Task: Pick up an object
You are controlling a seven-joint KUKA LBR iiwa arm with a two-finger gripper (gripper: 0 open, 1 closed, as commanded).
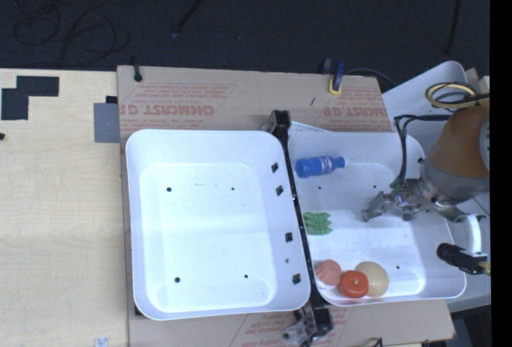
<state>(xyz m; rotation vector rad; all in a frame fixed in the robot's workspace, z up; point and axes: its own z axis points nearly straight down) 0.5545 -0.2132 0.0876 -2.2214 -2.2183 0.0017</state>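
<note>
My gripper [373,206] hangs low over the right bin [436,289], near its middle right, open with nothing between its fingers. A blue bottle [320,166] lies on its side at the bin's far left, up and to the left of the gripper. A small green object [317,223] sits to the gripper's left by the divider. At the bin's near edge lie a pink object [327,272], a red round object [354,284] and a beige round object [373,277], close together.
The left bin [136,177] stands beside the right one, with a black hinge strip [292,209] between them. Cardboard [208,101] lies under both bins. The arm's orange band [464,141] and cables [448,93] are at the right.
</note>
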